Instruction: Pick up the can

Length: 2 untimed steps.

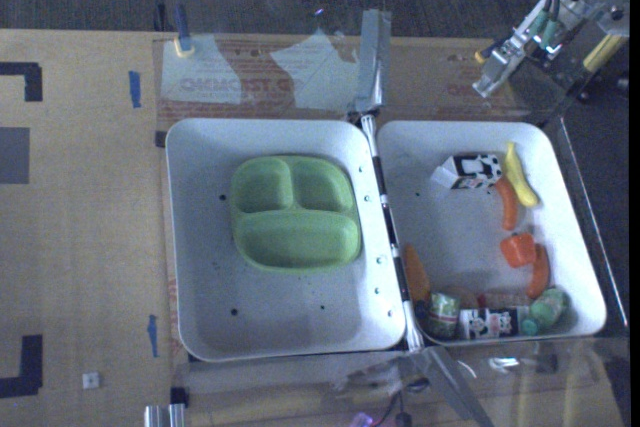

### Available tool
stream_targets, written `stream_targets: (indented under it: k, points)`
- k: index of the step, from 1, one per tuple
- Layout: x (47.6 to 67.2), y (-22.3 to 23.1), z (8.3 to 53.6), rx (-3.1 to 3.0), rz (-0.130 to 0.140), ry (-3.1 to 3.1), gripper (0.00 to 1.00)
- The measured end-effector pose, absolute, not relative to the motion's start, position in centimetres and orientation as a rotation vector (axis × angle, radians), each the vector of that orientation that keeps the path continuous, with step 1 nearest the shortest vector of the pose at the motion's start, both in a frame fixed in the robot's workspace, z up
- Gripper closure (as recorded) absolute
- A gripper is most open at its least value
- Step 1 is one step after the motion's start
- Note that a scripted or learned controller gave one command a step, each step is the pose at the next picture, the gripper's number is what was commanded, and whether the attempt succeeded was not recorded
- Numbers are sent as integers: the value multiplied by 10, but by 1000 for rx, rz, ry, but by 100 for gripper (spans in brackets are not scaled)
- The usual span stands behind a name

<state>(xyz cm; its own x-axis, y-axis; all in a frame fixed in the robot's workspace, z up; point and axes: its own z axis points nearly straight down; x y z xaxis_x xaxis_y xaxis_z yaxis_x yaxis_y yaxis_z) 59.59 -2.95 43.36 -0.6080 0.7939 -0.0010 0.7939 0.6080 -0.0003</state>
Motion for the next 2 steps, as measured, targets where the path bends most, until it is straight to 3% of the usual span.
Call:
stream_targets:
  k: [1, 2]
  points:
    - [661, 81, 433, 1582, -1, 2714, 100]
    - [666, 135, 176, 1775, -5, 2596, 100]
